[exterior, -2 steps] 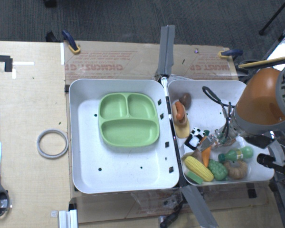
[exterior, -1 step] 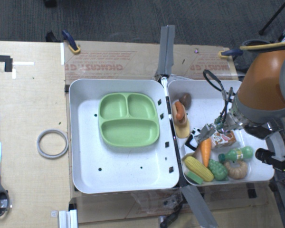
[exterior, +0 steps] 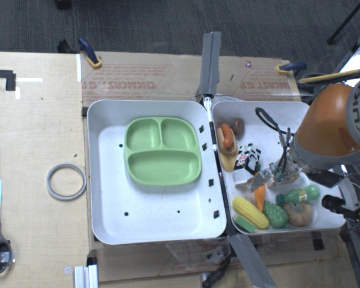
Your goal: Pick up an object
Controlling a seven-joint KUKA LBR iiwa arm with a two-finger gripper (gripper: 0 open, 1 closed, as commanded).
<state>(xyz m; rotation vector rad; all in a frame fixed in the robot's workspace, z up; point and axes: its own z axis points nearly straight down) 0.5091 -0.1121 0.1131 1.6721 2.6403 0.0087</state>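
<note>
Arm [exterior: 330, 125] enters from frame right, gripper [exterior: 276, 174] low in right bin [exterior: 300, 108], lower right of frame. Finger state: cannot tell, tip lost in clutter. Carrot [exterior: 260, 197], corn [exterior: 251, 212], green toy [exterior: 297, 195] lie just beside. Nothing lifted; grasp and lift remain.

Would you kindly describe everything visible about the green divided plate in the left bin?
The pale green divided plate looks like matte plastic, a rounded rectangle with a raised rim. Ridges split it into three compartments: two smaller ones on the far side and one wide one nearer the camera, all with nothing in them. It lies flat and upright on the floor of the left shallow white bin, in its far half, clear of the walls, with nothing touching it.
</note>
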